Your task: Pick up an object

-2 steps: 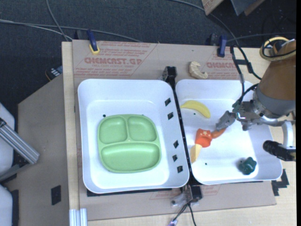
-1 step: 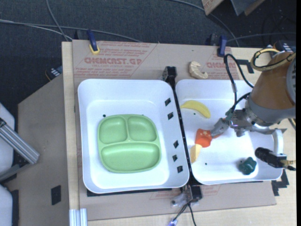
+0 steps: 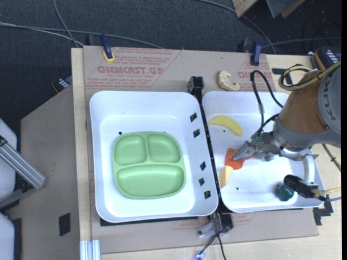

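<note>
Where visible, orange object (image 3: 233, 158) seemingly touching claw (image 3: 244, 155) tips.

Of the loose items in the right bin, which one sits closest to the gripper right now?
The orange-red piece lies right at the gripper tip. The curved yellow banana lies farther back, and the dark green round object sits near the front corner.

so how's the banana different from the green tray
The banana is yellow, small and curved, lying in the right bin. The green tray is much larger, flat, split into three compartments, and sits in the left bin. Both lie untouched by the gripper.
</note>
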Robot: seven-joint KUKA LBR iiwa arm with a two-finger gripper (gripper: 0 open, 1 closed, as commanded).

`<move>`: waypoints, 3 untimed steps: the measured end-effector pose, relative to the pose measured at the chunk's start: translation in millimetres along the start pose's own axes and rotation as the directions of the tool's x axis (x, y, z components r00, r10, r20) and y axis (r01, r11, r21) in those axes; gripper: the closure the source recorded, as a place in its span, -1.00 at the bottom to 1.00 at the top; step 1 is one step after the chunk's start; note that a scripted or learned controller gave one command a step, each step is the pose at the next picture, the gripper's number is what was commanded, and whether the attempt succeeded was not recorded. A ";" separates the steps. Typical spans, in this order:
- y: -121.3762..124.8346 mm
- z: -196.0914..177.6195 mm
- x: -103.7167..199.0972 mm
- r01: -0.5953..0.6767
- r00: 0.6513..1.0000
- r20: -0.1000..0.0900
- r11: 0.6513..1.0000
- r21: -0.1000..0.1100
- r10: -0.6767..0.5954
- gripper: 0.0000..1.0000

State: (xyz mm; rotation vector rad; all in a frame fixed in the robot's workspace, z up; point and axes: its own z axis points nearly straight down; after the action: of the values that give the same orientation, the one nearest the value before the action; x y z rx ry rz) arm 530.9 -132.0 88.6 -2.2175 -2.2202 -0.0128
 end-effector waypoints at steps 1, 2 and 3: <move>2.9 -15.8 -1.2 0.000 1.000 0.004 1.000 -0.010 0.000 1.00; 1.5 -77.9 4.9 0.000 1.000 0.010 1.000 -0.003 0.000 1.00; -2.1 -129.7 14.2 0.001 1.000 0.009 1.000 -0.003 -0.001 1.00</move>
State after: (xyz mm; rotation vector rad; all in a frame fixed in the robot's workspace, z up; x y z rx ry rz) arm 528.4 -118.9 218.5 -2.2228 -2.2273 -0.0064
